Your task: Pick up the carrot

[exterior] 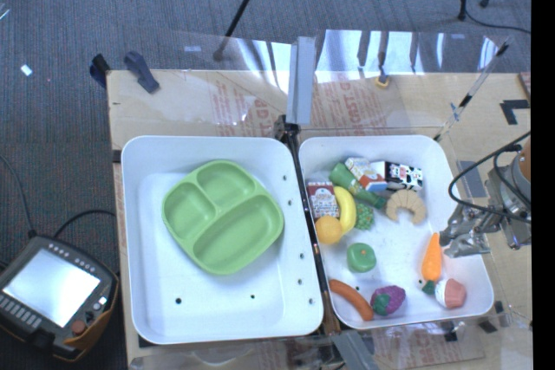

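The carrot point(432, 256) lies in the right bin point(475, 273), close to its right wall, between the croissant point(407, 205) above it and a small pink-and-white toy point(450, 293) below. Its long axis runs nearly straight up and down the view, leaning slightly: the orange tip points up toward the far side of the bin, and the green leafy end points down toward the near rim, just beside the pink toy.

The gripper point(458, 240) sits at the right edge of the bin, just beside the carrot's upper half, with the arm reaching in from the right. Whether the jaws are open or closed cannot be told here; the metal parts blur together, and nothing is visibly held between them.

The step in hand looks like the approach: the gripper is near the carrot but not around it. The next move probably calls for shifting a little left over the carrot's middle, turning the jaws to close across its narrow width, and descending without nudging the bin wall or the pink toy. The left bin point(156, 290) holds a green divided plate point(223, 216).
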`<state>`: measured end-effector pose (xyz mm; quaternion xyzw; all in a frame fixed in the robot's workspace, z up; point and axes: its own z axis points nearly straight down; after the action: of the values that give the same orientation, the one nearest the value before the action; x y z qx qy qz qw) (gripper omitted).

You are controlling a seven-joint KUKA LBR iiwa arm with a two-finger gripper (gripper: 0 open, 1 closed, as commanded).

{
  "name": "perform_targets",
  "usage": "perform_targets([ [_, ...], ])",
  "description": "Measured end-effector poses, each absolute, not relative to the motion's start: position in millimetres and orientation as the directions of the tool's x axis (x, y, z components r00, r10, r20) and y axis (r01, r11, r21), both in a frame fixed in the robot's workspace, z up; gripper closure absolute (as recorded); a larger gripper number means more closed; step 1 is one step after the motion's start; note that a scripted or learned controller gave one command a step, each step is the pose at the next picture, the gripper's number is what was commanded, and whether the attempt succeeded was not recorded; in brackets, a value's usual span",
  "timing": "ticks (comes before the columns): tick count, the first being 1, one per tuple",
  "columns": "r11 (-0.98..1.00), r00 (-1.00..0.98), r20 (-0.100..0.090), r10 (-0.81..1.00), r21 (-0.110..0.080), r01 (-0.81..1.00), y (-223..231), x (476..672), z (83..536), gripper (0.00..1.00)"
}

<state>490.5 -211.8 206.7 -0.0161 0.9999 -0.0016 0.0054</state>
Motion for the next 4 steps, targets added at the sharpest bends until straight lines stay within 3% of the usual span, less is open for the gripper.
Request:
perform_targets([
  [1, 0.989, -0.989, 0.002, 0.151, 0.002, 0.151, -159.7, 500.7, 86.6, 1.0],
  [3, 0.989, -0.989, 0.0, 0.145, 0.004, 0.145, -157.1, 502.5, 105.6, 1.0],
  [4, 0.987, -0.987, -0.013, 0.158, 0.003, 0.158, -75.5, 479.7, 233.2, 1.0],
])
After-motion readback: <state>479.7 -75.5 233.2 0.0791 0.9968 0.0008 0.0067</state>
